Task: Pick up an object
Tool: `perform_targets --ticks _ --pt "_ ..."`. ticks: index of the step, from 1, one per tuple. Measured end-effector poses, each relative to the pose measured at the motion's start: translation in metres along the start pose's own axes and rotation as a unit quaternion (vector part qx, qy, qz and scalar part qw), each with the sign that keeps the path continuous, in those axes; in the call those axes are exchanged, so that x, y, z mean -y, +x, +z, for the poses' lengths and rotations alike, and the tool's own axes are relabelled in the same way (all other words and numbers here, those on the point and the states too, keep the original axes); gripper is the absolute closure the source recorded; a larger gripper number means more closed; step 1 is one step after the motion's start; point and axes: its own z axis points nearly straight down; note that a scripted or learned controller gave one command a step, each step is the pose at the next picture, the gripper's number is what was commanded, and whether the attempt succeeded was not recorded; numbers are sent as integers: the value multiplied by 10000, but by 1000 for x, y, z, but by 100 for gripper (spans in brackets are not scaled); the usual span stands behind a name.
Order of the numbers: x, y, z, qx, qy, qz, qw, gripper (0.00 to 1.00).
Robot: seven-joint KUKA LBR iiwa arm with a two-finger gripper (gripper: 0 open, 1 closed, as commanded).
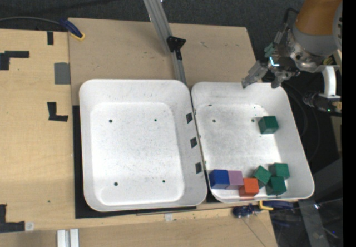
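Observation:
My gripper [261,79] hangs over the far edge of the right bin [233,129], its two fingers spread open with nothing between them. A lone green block [268,124] lies in that bin, below and slightly right of the gripper. Along the bin's near edge sit a blue block [219,178], a pale purple block [236,178], an orange block [250,186] and three more green blocks [273,178], packed close together.
The left bin [133,146] lies beside the right one, with black clips on the shared rim. A slanted metal post [161,18] rises behind the bins. Bare wooden bench extends to the left and behind.

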Motion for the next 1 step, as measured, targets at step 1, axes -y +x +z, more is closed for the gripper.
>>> perform_targets --ticks 1 --pt "-1 0 -3 8 -23 -7 10000 0"
